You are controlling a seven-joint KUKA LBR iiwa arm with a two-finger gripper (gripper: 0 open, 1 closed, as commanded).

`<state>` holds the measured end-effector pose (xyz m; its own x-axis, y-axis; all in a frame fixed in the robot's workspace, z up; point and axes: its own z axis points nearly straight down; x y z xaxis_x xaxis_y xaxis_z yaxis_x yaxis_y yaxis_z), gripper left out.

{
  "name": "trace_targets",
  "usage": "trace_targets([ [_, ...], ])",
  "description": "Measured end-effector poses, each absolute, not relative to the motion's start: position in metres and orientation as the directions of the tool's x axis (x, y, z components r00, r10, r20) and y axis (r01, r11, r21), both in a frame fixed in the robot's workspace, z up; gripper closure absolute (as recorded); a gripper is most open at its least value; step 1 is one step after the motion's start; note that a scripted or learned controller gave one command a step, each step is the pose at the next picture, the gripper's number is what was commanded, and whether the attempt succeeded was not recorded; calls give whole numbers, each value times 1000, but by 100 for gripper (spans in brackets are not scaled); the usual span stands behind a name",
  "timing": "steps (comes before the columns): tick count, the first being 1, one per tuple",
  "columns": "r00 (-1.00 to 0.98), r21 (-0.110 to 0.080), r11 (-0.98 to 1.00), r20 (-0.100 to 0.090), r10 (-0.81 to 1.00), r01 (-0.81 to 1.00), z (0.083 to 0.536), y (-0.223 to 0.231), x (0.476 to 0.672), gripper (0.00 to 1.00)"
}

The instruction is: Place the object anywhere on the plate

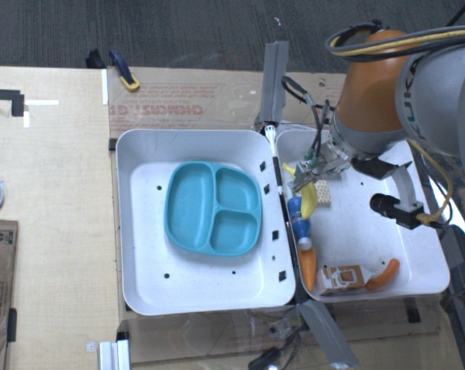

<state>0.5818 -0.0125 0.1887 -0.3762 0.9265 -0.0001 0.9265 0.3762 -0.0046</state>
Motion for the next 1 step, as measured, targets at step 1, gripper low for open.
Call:
trace_targets([
  [1,-674,-3,674,0,738,738,192,88,586,100],
])
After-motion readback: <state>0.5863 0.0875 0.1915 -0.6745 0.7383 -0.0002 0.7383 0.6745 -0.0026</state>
